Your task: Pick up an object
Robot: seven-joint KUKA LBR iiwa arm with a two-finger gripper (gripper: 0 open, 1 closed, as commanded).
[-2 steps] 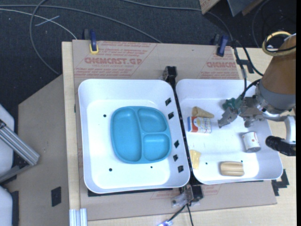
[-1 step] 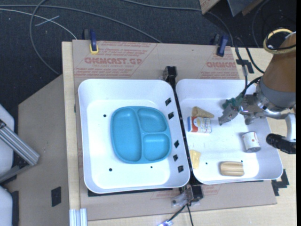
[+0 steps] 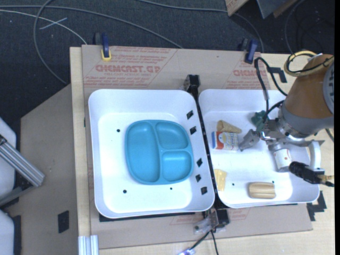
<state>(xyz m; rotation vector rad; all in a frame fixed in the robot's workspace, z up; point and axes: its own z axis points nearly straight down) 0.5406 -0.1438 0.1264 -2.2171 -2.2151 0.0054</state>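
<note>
Near the right bin's (image 3: 297, 97) front edge lies a tan block (image 3: 261, 190). Claw (image 3: 249, 139), open and holding nothing, hovers beside a small carton (image 3: 227, 141). Left bin (image 3: 101, 158) holds 1 blue plate (image 3: 159, 151).

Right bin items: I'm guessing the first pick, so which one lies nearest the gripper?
The red-and-white carton, just left of the gripper. The yellow wedge, yellow piece and tan loaf lie farther off.
</note>
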